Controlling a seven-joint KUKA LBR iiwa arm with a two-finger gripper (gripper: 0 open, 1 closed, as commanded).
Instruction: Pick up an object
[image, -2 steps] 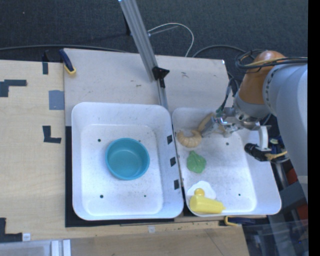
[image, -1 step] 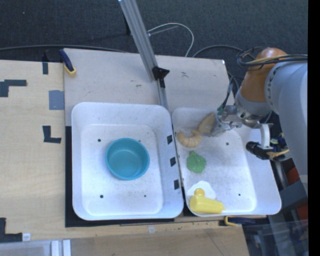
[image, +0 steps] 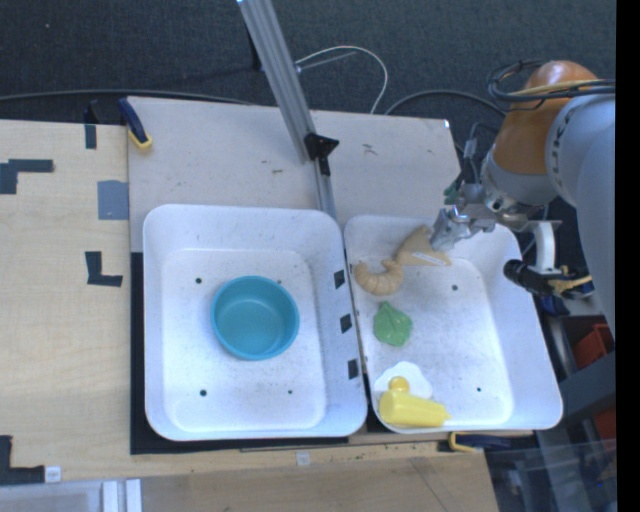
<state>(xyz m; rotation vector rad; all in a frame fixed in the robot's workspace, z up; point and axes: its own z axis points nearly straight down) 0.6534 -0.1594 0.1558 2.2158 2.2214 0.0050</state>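
Observation:
A tan croissant-like piece (image: 378, 277) lies at the far left of the right bin (image: 500, 340), and a tan pointed piece (image: 418, 250) stretches from it toward my gripper (image: 446, 236). My gripper hangs low over the bin's far edge, right at the pointed piece's upper end. A green leafy piece (image: 392, 324) lies in the bin's left middle. At the near left corner sit a yellow block (image: 411, 409) and a white fried egg (image: 399, 383). A blue bowl (image: 256, 317) stands in the left bin (image: 180, 400).
A slanted grey metal post (image: 289, 90) rises behind the bins, its foot at the wall between them. The arm's grey body with the orange band (image: 535, 130) looms over the right bin's far right corner. Cables run behind the bench.

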